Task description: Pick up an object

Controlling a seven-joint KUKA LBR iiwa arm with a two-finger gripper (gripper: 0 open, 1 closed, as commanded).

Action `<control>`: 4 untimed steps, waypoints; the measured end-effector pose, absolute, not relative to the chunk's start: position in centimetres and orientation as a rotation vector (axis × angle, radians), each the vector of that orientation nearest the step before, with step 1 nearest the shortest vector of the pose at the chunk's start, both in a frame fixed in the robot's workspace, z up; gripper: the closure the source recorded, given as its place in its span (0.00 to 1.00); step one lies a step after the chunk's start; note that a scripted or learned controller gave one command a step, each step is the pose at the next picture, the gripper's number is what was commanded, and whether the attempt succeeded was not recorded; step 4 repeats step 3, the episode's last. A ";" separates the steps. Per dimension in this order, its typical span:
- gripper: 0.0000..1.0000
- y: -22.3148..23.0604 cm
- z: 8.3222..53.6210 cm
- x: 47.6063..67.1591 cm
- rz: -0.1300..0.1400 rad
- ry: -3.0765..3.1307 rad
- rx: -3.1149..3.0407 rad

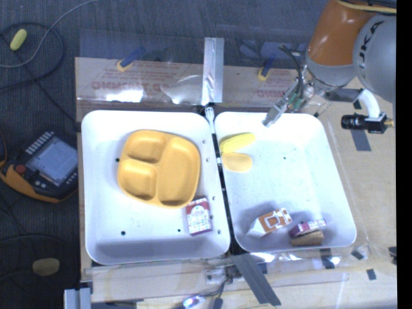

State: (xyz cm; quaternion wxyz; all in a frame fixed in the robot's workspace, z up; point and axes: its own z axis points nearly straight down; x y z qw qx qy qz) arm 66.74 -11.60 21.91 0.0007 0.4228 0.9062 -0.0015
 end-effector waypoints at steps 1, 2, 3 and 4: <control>1.00 -11.0 22.6 63.8 -0.002 2.515 1.885; 0.00 -11.0 22.6 63.8 -0.002 2.514 1.885; 0.00 -11.0 11.2 66.7 -0.010 2.550 1.840; 0.00 -11.0 11.2 66.7 -0.010 2.550 1.840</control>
